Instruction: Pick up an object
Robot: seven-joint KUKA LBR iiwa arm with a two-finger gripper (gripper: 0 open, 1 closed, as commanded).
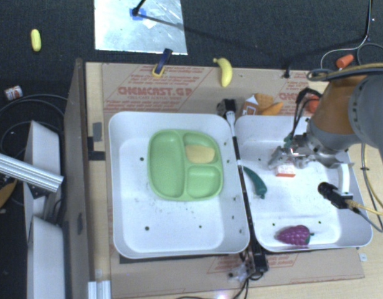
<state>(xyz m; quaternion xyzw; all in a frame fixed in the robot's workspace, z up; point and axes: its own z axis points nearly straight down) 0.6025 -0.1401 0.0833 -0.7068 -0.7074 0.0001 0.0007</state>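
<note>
I see the bench [197,83] as a brown board printed with red lettering, and on it two shallow white bins sit side by side, touching along their inner edges: the left bin [132,229] and the right bin [347,229]. Along the far strip of the board a yellow banana [225,71] lies near the middle, a yellow-and-blue clamp [161,63] to its left, and orange-and-white packaging [261,104] just behind the right bin.

You're looking at a robotics lab: two white bins [135,242] on a cardboard-covered bench [179,86], loose cables [17,114] on dark carpet (toy food scattered about), a grey-and-orange arm [353,111].
</note>
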